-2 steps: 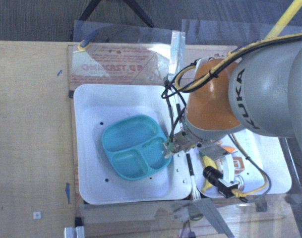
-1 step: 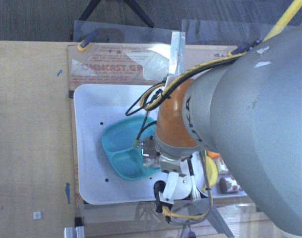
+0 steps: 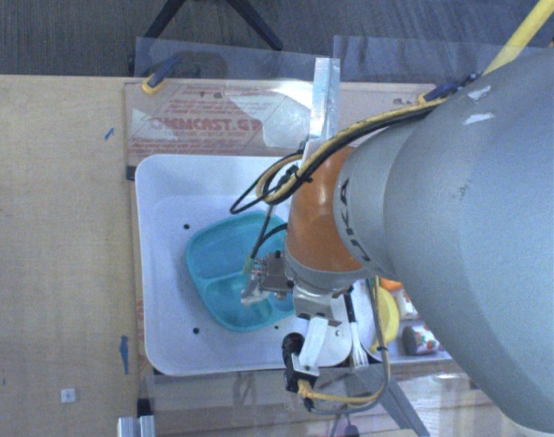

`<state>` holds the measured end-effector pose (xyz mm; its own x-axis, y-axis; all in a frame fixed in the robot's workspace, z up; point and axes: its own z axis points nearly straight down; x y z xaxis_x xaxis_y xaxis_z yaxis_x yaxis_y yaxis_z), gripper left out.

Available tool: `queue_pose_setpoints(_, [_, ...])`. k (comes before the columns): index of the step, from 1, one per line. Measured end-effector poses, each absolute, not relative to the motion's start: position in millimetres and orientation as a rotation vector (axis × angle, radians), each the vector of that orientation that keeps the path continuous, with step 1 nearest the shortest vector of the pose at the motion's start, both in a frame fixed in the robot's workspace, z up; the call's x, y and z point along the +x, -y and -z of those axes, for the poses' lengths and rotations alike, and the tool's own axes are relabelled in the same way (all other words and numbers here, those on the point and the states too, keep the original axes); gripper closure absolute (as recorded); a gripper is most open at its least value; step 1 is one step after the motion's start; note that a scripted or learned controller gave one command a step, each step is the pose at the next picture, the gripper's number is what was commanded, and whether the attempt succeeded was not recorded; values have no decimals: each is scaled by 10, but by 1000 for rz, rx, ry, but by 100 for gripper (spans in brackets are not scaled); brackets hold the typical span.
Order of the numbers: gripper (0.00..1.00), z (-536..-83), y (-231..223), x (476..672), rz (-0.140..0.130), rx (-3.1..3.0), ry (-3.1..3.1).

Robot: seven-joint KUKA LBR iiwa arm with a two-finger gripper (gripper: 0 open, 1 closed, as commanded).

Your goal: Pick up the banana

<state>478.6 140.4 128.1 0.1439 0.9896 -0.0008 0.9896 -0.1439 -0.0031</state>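
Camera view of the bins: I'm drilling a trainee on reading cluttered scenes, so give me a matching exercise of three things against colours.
Things:
1. bowl
2. wrist band
3. bin

Colours:
A. white
B. orange
C. turquoise

Pairs: 1-C, 2-B, 3-A
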Motion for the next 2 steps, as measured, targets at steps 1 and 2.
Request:
queue_pose_setpoints(1, [0,-1089,-2195,4875,27,-2204,2263])
queue_pose_setpoints(2, [0,-961,-1630,4870,39,-1931,2490])
